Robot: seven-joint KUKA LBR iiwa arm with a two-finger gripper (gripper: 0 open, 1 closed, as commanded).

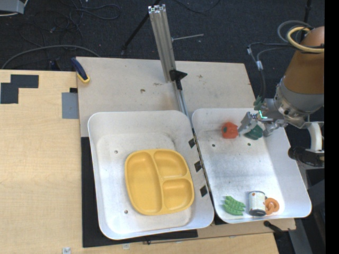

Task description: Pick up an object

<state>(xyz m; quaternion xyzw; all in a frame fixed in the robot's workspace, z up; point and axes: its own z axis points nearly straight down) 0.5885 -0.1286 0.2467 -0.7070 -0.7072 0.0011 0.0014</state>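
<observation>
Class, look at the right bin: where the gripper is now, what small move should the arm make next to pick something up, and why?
Probably lower the gripper onto the dark green object just below it, since that lies nearest; the red object sits to its left, and the other items lie at the right bin's near edge.

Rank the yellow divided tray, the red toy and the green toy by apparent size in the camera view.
1. Yellow divided tray, by far the largest.
2. and 3. Green toy and red toy look about alike; not ranked.
</observation>
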